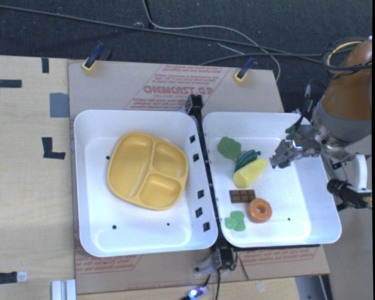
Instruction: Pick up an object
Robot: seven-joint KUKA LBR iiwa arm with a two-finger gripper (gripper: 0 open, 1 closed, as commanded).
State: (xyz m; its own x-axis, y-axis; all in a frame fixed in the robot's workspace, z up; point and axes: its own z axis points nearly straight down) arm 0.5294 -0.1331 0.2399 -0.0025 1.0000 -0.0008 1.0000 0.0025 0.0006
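On a cardboard-covered bench point(175, 86) seen from above, two shallow white bins sit side by side, touching along a black clip-lined seam. The left bin point(90, 230) holds a yellow divided plate point(147, 170), lying flat with three compartments. The right bin point(312, 227) holds small toy foods grouped in its left half: a dark green leafy piece point(229, 147) farthest back, a yellow corn cob with a green husk point(249, 170) just in front of it, a brown chocolate bar point(242, 196) nearer still, an orange ring-shaped doughnut point(260, 210) just right of the bar, and a light green clover-shaped piece point(235, 221) nearest the front. The grey arm with its orange band reaches in from the right. Its gripper point(280, 160) hangs over the right bin, just right of the corn cob and apart from it. Whether the gripper is open or closed cannot be told, and nothing is seen in its grasp.
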